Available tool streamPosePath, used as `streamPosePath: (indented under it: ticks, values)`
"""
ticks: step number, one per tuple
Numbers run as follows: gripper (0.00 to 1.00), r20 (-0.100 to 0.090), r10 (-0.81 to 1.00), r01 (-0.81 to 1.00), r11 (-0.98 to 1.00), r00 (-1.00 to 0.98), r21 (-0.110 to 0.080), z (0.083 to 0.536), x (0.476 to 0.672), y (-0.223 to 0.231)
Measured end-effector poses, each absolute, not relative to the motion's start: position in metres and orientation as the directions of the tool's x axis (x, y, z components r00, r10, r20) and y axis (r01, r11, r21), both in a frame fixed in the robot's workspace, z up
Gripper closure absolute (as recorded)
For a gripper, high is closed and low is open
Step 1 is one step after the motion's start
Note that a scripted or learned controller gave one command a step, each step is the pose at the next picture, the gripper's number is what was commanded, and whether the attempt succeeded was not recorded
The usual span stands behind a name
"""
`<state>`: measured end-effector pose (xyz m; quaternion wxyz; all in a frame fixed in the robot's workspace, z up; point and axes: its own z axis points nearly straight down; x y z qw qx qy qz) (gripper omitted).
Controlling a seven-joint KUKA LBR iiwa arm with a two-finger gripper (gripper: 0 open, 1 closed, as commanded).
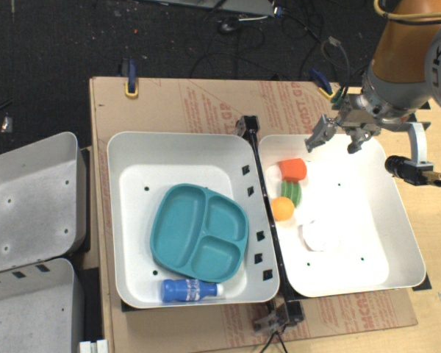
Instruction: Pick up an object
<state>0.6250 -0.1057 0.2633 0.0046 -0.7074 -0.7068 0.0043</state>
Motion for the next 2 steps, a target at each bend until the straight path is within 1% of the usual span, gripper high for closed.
streamPosePath:
  ticks: [1, 2]
  values:
    - [0.0, -0.001, 1.0, 1.0, 0.001, -0.001, 0.0, 0.271, 0.627, -0.106]
    - [0.0, 0.0, 1.0, 1.0, 0.0, 0.0, -0.004, 0.225, 0.633, -0.107]
